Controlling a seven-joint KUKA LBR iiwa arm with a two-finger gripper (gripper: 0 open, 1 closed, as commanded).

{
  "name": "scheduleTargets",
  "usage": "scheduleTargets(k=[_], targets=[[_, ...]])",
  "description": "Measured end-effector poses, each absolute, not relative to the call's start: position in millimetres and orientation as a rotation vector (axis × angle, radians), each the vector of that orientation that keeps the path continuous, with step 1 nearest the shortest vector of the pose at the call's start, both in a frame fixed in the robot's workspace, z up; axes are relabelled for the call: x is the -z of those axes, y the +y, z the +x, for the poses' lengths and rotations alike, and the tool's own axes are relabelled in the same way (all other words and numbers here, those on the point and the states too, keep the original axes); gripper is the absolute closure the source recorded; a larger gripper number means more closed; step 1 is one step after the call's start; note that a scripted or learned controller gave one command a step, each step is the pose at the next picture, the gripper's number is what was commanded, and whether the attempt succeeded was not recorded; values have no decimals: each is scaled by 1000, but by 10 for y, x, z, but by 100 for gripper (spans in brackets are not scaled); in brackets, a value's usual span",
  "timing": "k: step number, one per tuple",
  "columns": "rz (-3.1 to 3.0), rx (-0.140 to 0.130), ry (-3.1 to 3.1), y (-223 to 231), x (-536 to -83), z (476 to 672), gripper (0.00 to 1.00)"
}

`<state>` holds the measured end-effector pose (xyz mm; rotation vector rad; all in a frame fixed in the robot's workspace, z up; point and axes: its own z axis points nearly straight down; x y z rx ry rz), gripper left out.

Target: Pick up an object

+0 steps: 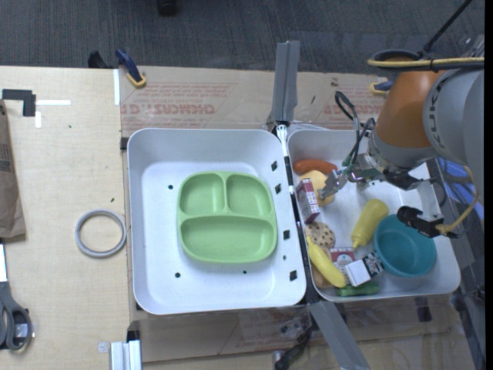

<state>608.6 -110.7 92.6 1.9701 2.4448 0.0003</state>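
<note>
My gripper [333,183] hangs low in the right bin [443,284], near its back left corner. Its tip is right beside a pale yellow and pink item [311,185] and just below an orange-red item [314,166]. A dark red can [308,204] lies along the bin's left wall. Further forward lie a speckled cookie [320,235], a banana [325,262] and a small white and red box [359,271]. A yellow bottle [368,220] leans in the middle, next to a teal bowl [404,247].
The left bin [146,206] holds a green divided plate [227,216]. On the bench to the left lie a tape ring [100,232], a brown bag [9,183] and scissors [11,326]. A blue clamp [131,66] sits at the back.
</note>
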Motion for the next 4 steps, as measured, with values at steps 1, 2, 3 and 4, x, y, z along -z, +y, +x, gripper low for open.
scheduleTargets(k=[1, 2, 3, 4], targets=[[1785, 1, 2582, -1616, -1528, 5750, 0], [1705, 0, 2639, -1585, -914, 5472, 0], [1708, -5, 2634, -1580, -1011, 5488, 100], [1666, 0, 2661, -879, -2272, 5516, 100]])
